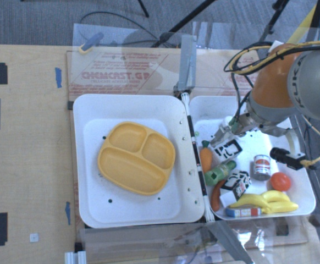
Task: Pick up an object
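Note:
My gripper [225, 136] hangs low over the upper left part of the right bin [305, 205], below the orange band of the arm [274, 84]. Just under it lies a black-and-white patterned piece [228, 148]. An orange carrot [205, 158] and a green bottle [220, 172] lie close by to the lower left. Further down are a second black-and-white piece [237, 182], a reddish sausage [216, 196], a yellow banana [265, 201], a small can [261, 166] and a red tomato [280, 181]. Nothing is seen lifted off the bin floor.
The left bin [88, 202] holds a yellow divided plate [136, 157]. A raised divider [194, 158] separates the two bins. Cables [248, 59] loop above the arm at the right bin's back edge. A black part [285, 157] of the arm sits beside the can.

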`<state>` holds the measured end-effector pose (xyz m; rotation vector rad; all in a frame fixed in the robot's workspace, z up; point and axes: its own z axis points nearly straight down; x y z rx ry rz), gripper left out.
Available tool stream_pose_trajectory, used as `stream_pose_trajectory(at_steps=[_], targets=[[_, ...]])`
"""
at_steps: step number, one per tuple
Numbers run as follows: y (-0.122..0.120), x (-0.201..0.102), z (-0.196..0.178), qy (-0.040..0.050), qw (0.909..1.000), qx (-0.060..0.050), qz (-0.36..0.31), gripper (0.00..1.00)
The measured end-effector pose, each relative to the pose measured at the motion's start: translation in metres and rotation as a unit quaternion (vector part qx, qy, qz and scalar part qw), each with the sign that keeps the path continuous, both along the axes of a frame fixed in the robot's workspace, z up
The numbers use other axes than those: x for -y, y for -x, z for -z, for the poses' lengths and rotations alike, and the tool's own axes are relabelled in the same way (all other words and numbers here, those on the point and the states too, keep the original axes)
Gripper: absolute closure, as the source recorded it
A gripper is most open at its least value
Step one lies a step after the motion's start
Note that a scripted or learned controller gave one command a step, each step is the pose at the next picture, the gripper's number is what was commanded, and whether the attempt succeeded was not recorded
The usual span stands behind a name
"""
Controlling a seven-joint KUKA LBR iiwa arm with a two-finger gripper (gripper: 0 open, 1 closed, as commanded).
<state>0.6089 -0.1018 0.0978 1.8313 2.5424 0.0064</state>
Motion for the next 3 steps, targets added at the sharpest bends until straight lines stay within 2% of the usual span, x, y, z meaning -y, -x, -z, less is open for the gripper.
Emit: stream_pose_trajectory(at_steps=[1, 2, 3], targets=[[0.037, 0.010, 0.011, -0.0007, 0.9999, -0.003, -0.016, 0.00], [-0.037, 0.036, 0.012, 0.0002, 0.9992, -0.003, -0.039, 0.00], [0.025, 0.040, 0.001, -0.0003, 0.9935, -0.004, -0.114, 0.00]])
